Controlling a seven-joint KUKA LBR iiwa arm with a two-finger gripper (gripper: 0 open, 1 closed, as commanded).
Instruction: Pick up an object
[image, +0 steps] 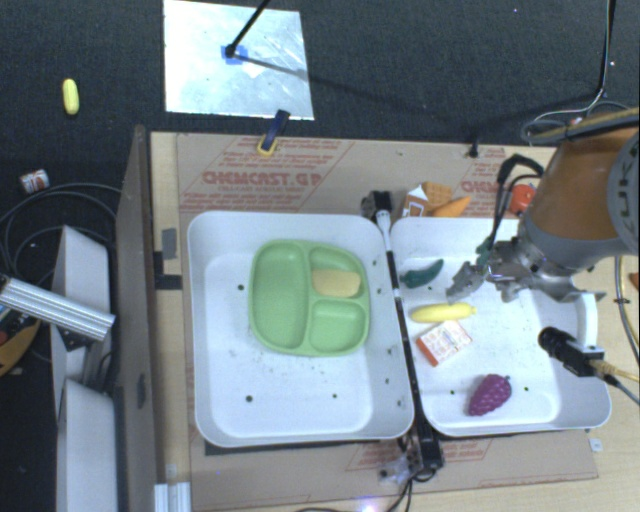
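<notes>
Beside a bumpy purple grape cluster (489, 394) lies a flat carton (444, 343).

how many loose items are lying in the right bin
4: a green pickle-like piece near the divider, a yellow banana below it, an orange-and-white card below that, and purple grapes toward the front. The arm may hide more.

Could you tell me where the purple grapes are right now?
The purple grapes lie in the right bin, near its front edge, just below the small orange-and-white box.
</notes>
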